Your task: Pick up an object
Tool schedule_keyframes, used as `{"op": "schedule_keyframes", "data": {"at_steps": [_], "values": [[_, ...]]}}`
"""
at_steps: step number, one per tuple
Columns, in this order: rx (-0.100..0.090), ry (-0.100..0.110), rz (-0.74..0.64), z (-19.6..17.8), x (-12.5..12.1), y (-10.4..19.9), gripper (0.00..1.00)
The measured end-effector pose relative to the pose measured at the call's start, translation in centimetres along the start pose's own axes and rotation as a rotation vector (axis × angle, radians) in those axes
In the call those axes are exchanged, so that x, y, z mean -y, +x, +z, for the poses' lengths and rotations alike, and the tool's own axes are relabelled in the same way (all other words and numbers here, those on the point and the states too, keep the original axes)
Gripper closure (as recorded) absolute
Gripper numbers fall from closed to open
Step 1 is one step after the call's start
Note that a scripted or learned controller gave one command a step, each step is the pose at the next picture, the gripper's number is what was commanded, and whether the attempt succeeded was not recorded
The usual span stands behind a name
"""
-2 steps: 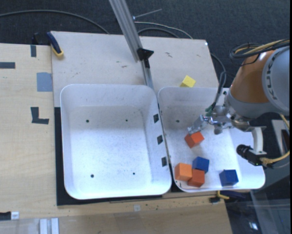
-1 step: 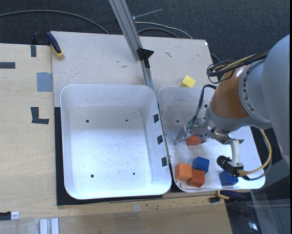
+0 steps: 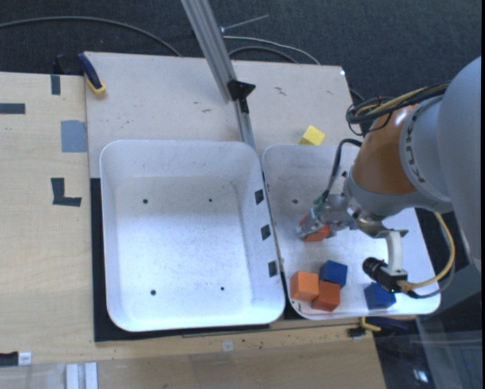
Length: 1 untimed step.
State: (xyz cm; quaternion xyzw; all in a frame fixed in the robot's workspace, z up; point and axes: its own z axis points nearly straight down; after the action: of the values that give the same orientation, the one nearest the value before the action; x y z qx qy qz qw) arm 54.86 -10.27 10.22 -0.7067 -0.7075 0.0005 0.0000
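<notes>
The arm comes in from the right, its orange band bulging over the right bin, and the gripper is down inside that bin, about midway along it. Right at its tip sits something small and reddish-orange, but from here I cannot tell whether the gripper is wide, narrow, or clamped on that piece; the wrist hides too much.

Nearer to me, along the bin's near wall, lies a little cluster: an orange block touching a darker red-orange block, with a blue block just behind them. Another blue block rests further right, close to a black fitting on the arm's cable.

The left bin sits tight beside the right one, its white floor speckled. On the surface beyond the bins a yellow block lies just outside the right bin's far edge, and a slanted metal rail runs down toward the seam between the two bins.
</notes>
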Motion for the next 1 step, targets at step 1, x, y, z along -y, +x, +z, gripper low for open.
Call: {"op": "schedule_keyframes", "data": {"at_steps": [1], "values": [[-0.003,-0.006,-0.008,-9.41,-0.40,7.99,1.00]]}}
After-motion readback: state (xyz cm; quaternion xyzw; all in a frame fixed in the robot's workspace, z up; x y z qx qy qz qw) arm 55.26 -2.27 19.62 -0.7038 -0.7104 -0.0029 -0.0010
